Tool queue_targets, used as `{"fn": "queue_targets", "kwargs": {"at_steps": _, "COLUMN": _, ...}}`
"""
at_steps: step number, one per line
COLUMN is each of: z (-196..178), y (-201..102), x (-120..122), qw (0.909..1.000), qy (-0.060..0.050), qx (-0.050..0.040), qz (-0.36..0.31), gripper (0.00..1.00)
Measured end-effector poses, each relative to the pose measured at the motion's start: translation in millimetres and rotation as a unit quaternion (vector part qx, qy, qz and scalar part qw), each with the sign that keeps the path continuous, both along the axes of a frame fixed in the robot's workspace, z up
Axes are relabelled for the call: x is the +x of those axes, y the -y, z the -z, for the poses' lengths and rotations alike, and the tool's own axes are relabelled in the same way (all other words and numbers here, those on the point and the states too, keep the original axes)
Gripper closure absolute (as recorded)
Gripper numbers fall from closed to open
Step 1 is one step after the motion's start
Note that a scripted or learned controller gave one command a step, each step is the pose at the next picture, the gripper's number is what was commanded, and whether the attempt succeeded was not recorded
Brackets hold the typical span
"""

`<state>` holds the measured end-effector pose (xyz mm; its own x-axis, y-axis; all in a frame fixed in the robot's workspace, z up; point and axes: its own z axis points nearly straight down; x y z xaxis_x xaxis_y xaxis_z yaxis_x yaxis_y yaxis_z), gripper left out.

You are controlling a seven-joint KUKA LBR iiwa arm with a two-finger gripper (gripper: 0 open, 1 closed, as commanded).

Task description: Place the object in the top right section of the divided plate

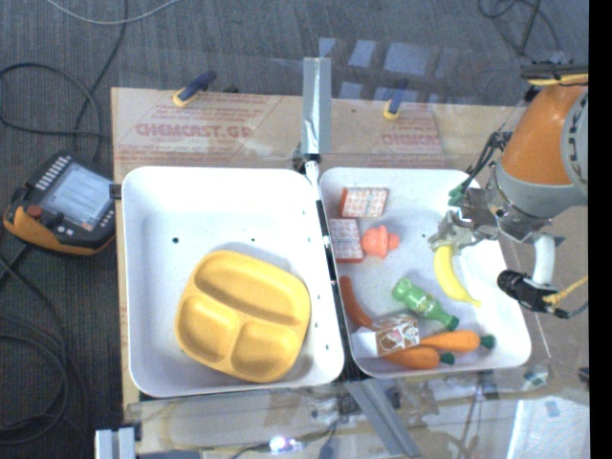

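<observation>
The yellow divided plate [244, 316] lies in the left bin [163, 218], toward its front. It has one long section at the back and two smaller ones at the front. My gripper [458, 236] hangs over the right bin [421, 176], just above the upper end of a yellow banana [452, 278]. Its fingers are open and nothing is held between them.
The right bin also holds two red-patterned boxes [364, 201] [345, 238], a pink toy [380, 241], a green bottle [419, 299], a red sausage [355, 303], a small carton [397, 334] and two carrots [449, 341] [413, 358]. A teach pendant [62, 204] lies off the bench's left.
</observation>
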<state>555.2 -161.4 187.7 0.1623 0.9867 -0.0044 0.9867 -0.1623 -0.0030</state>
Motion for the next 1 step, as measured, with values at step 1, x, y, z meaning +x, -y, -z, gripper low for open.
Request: {"fn": "queue_targets", "kwargs": {"at_steps": 1, "z": 83.3, "y": 36.5, "x": 32.7, "qw": 0.9993, "qy": -0.001, "qx": 0.0008, "qz": -0.037, "gripper": 1.0}}
